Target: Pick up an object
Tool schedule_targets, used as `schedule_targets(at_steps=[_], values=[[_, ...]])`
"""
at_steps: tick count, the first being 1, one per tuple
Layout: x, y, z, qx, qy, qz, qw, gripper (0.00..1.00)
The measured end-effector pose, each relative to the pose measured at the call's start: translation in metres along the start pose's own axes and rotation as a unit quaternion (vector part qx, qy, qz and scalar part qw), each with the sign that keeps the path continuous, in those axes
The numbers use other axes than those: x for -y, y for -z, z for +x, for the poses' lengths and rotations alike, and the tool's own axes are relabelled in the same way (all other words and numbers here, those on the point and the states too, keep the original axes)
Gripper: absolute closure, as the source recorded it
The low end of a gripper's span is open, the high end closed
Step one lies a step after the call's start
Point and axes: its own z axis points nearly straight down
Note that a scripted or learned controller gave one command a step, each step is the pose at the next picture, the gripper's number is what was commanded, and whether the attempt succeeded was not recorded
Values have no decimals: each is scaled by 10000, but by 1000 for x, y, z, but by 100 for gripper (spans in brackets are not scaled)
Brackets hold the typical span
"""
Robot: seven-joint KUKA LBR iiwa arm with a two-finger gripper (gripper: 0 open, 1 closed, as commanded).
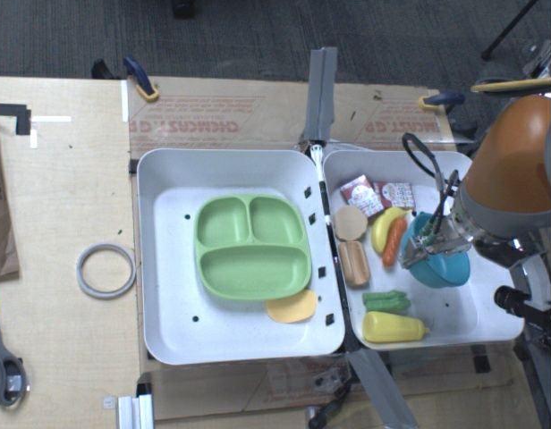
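the end effector (425, 244) sits low in the right bin (463, 322), right of centre in the frame, over the blue cup (444, 264) — whether it's open or closed i cannot tell. best to settle squarely on the cup rim, clear of the carrot (394, 240) just left, then lift straight up.

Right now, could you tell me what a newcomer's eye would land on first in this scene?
Most likely the green divided plate, sitting in the middle of the left bin with a yellow chip-like piece at its near edge. Next comes the arm with its orange band, reaching from the right, its pincer down at a teal cup among toy foods in the right bin.
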Motion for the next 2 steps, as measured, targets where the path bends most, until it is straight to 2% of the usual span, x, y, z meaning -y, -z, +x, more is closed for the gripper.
schedule_targets(at_steps=[1,2], values=[[16,0,12,1,299,-4,9996,100],[-74,68,16,10,702,-10,9975,100]])
